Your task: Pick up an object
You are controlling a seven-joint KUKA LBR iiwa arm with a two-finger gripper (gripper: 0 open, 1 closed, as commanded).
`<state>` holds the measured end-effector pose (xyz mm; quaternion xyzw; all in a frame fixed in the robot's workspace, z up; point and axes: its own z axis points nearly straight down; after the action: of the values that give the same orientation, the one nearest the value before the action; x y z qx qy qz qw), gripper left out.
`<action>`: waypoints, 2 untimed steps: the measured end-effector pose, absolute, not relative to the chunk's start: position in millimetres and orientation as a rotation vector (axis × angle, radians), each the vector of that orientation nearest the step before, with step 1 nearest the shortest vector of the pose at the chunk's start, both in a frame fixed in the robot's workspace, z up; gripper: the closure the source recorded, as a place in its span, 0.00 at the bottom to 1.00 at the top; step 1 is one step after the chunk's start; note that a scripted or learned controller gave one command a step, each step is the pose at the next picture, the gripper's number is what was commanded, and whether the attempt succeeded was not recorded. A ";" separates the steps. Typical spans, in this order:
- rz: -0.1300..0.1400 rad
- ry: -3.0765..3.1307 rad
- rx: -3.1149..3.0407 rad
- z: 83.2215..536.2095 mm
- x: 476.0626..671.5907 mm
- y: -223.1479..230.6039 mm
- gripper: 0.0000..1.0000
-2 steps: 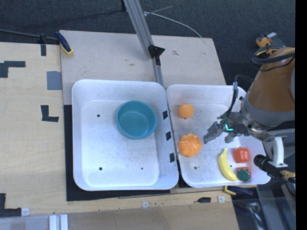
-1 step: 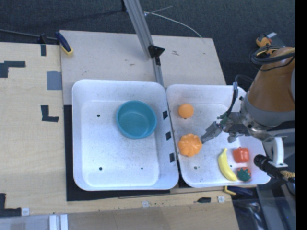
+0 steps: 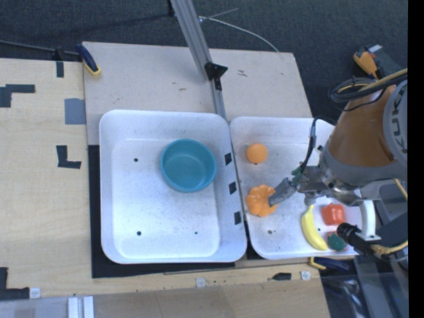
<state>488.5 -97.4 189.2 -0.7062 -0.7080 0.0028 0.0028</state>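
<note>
The right bin (image 3: 278,128) holds a small orange ball (image 3: 257,153) near its back left. A lumpy orange object (image 3: 258,201) lies against that bin's left wall. A yellow banana (image 3: 312,229), a red piece (image 3: 333,213) and a green piece (image 3: 336,242) lie at the front right. My gripper (image 3: 279,194) reaches in from the right, low over the bin, with its tip right beside the lumpy orange object's right side. Whether it touches the object is not clear.
A blue bowl (image 3: 189,165) stands in the left bin (image 3: 119,197), towards the back right. A slanted metal pole (image 3: 195,32) rises behind the bins. The arm's grey and orange body (image 3: 361,151) covers the right bin's right side.
</note>
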 end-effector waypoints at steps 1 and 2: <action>0.009 -2.220 -2.214 144.6 486.9 -94.9 0.00; 0.006 -2.222 -2.216 91.4 486.4 -93.9 0.00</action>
<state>486.4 -93.9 91.4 -0.7062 -0.7081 0.0020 0.0020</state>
